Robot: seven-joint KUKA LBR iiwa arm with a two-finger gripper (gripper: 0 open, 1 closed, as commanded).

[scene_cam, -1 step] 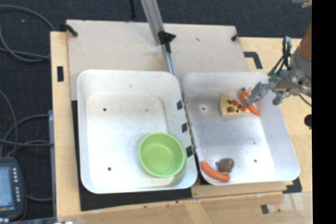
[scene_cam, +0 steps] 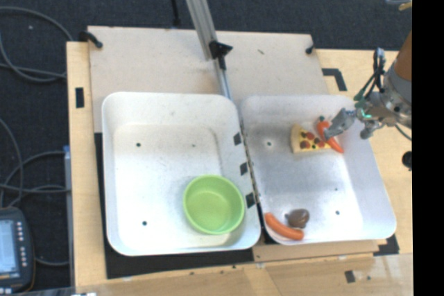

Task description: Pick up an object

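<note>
The gripper reaches in from 3 o'clock over the right bin, its tip just above the pizza slice and the carrot at that bin's 1 o'clock; whether it grasps anything I cannot tell. A sausage and a brown lump lie at 6 o'clock. The green bowl sits at 5 o'clock in the left bin.

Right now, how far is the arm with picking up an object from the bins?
Done: the claw has reached the right bin and sits over the orange carrot-like piece beside the pizza slice toy. In hand: nothing visibly lifted. Left: grasp and raise one. The green bowl, hot dog and brown lump lie untouched.
</note>
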